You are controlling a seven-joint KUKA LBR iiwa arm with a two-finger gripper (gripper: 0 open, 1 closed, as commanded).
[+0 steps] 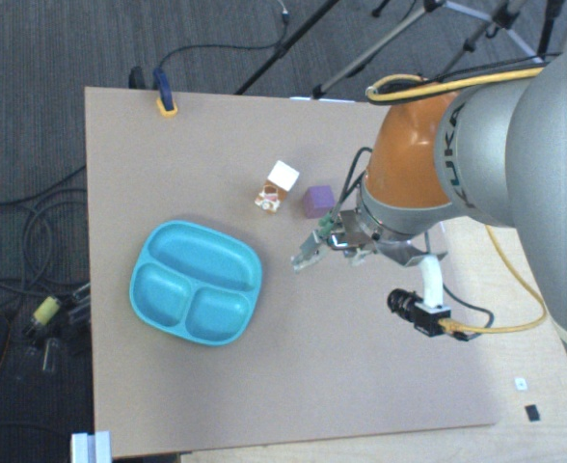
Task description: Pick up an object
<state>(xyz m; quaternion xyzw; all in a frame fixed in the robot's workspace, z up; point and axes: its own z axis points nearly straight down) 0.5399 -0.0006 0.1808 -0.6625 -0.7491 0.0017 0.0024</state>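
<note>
Three small objects lie on the tan board (361,374): a white cube (283,176), a small brown and white piece (268,199) just below it, and a purple cube (318,200) to their right. My gripper (310,247) hangs low over the board, just below and slightly left of the purple cube, pointing toward the left. Nothing is visibly in it. The grey and orange arm (428,162) fills the right side and hides the board behind it.
A light blue three-compartment plate (144,287) lies left of the gripper. A blue clamp (165,95) grips the board's far left edge. A black fitting with a yellow cable (420,313) hangs under the wrist. Cables and stands lie on the floor around.
</note>
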